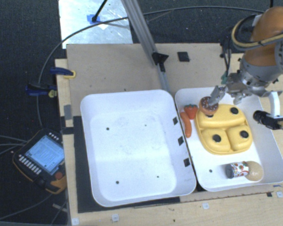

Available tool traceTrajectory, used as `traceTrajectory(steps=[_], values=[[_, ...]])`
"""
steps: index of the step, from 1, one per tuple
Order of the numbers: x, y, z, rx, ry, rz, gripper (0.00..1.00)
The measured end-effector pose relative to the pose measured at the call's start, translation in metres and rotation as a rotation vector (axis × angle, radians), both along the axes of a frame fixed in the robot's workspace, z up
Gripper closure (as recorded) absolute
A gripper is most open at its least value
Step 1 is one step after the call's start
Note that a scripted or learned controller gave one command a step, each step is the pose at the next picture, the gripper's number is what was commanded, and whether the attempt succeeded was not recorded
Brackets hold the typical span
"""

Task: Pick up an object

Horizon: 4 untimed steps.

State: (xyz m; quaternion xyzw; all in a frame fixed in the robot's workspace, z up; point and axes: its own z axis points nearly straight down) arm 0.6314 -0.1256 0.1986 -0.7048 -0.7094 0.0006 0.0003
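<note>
Carrot (187, 123) lengthwise along right bin's left wall, claw (211, 102) grip state unclear

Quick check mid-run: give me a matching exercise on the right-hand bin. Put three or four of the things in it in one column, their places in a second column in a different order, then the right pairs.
Things:
1. carrot
2. yellow moulded piece
3. small jar
4. gripper

Places:
A. middle of the right bin
B. near the bin's front edge, lying on its side
C. along the bin's left wall
D. over the back left corner of the yellow piece, at a small brown round item

Pairs: 1-C, 2-A, 3-B, 4-D
</note>
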Motion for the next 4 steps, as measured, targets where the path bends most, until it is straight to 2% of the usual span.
traceTrajectory(steps=[1, 2, 3, 4], values=[[0.005, -0.003, -0.061, 0.000, 0.000, -0.004, 0.00], [0.008, -0.005, -0.078, -0.003, -0.010, -0.002, 0.00], [0.011, 0.003, -0.067, 0.013, -0.015, 0.002, 1.00], [0.009, 0.008, -0.021, 0.000, -0.006, -0.001, 1.00]])
